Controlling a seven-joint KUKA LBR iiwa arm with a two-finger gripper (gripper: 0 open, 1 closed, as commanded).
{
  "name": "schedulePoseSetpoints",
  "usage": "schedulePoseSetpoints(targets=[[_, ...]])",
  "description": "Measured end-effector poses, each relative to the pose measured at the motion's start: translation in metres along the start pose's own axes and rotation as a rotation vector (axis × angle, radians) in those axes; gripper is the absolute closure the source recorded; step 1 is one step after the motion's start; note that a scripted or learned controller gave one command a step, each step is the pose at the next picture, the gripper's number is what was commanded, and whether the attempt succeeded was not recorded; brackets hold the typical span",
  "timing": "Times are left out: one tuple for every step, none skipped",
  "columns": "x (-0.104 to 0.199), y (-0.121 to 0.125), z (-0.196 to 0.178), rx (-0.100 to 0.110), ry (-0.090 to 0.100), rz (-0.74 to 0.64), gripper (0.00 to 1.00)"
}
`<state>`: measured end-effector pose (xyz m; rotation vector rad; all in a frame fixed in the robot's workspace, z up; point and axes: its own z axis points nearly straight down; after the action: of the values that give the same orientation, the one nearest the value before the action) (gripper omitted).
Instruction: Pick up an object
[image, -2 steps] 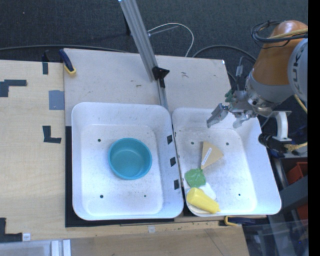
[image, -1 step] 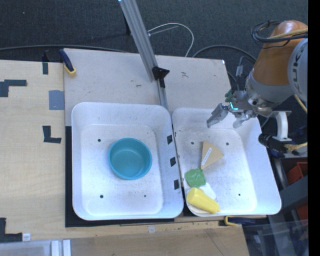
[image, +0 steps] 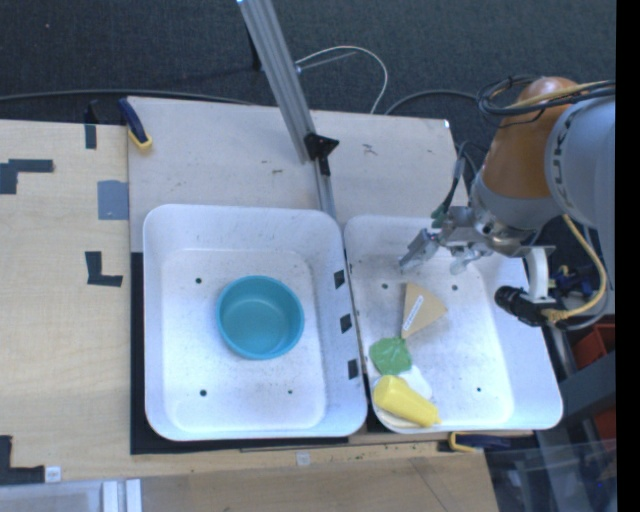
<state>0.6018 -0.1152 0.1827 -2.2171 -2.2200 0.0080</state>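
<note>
In the right bin (image: 520, 400) lie a tan cheese-like wedge (image: 422, 309), a small green object (image: 391, 354) and a yellow object (image: 405, 401) near the front left corner. My gripper (image: 442, 250) hangs over the bin's back part, just above and behind the wedge. Its fingers (image: 416, 250) are spread apart with nothing between them. The grey arm with its orange band (image: 530, 150) reaches in from the right.
The left bin (image: 170, 300) holds a blue bowl (image: 261, 316). A slanted metal pole (image: 290, 90) stands behind the bins. Cables run at the back and along the arm on the right.
</note>
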Motion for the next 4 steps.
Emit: schedulePoseSetpoints(targets=[[0.000,-0.008,0.063,0.002,0.001,0.000,0.00],[-0.003,-0.003,0.086,-0.024,-0.009,0.000,0.00],[0.001,-0.008,0.084,-0.005,0.000,-0.002,1.00],[-0.006,-0.003,0.038,-0.009,0.000,0.001,1.00]])
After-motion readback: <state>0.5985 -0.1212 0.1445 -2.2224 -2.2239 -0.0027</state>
